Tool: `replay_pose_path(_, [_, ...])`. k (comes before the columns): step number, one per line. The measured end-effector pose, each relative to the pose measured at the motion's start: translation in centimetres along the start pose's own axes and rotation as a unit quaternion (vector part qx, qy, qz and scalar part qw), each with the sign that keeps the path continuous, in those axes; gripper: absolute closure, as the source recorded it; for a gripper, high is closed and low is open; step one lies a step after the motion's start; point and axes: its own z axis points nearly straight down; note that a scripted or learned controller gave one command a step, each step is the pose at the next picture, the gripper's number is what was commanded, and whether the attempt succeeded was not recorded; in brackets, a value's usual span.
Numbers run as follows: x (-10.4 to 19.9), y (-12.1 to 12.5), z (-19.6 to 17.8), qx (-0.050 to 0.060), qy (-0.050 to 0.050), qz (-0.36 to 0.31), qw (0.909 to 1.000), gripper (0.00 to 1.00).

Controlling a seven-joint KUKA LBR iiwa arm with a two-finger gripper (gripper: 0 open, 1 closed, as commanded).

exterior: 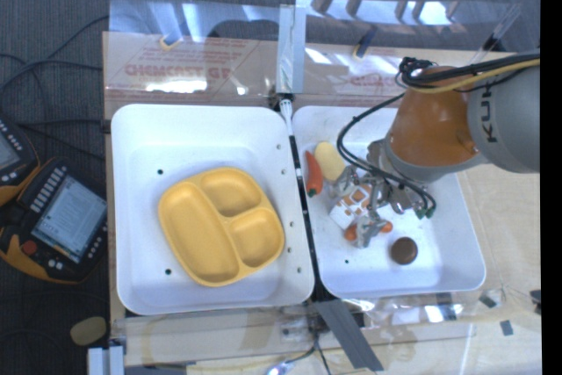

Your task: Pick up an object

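My gripper (367, 208) hangs low in the right bin (457, 272), below the orange band of the arm (430, 132). It is right over a small white and orange box (347, 206) near the bin's middle. A small orange piece (351, 233) lies just in front of the box. An orange carrot-shaped item (313, 173) and a pale yellow item (329, 158) lie by the bin's left wall. A brown round item (403, 251) sits apart toward the front.
A yellow divided plate (221, 224) lies in the left bin (140, 145). Black cables (369, 114) loop from the arm over the right bin's back. A handheld controller (53, 219) sits off the bench at the left.
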Motion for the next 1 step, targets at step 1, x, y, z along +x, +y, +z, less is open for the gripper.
replay_pose_path(1, [-0.23, -0.21, -1.28, 0.003, -0.003, 0.000, 1.0000, 1.00])
